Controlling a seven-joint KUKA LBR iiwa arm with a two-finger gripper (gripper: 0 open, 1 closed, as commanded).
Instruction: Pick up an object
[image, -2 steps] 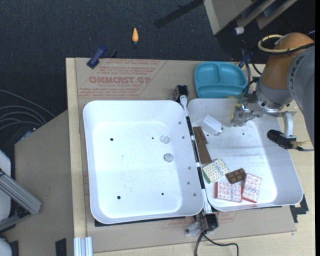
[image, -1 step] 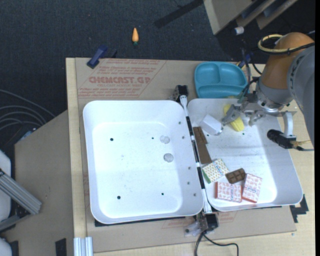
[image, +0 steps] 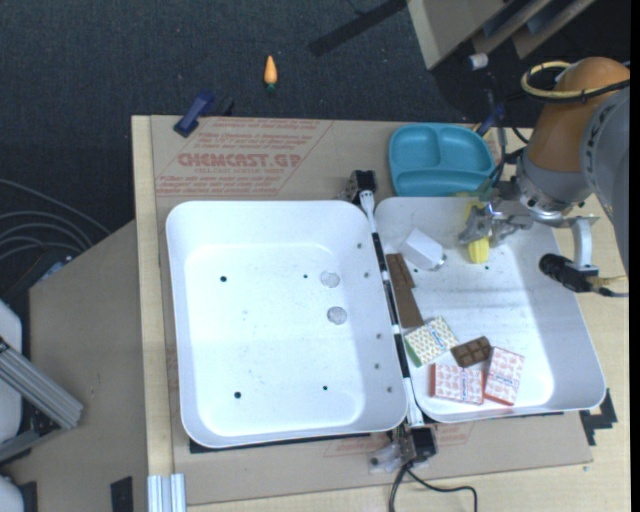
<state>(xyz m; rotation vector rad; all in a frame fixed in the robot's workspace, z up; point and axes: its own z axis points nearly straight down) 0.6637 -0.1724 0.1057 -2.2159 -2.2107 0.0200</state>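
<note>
Desk (image: 250, 150), right bin (image: 560, 340): arm reaches in from right, hand (image: 480, 232) low at yellow object (image: 479, 250); grip state unclear.

A teal divided tray (image: 440, 158) sits behind the bins on a cardboard sheet (image: 245, 150).

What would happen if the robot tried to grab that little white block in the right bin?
The white block looks small and boxy, so it is probably light and stiff. It lies flat, tilted at an angle, so it would likely slide, not roll, if nudged. Its smooth faces might slip from a loose pinch.
</note>
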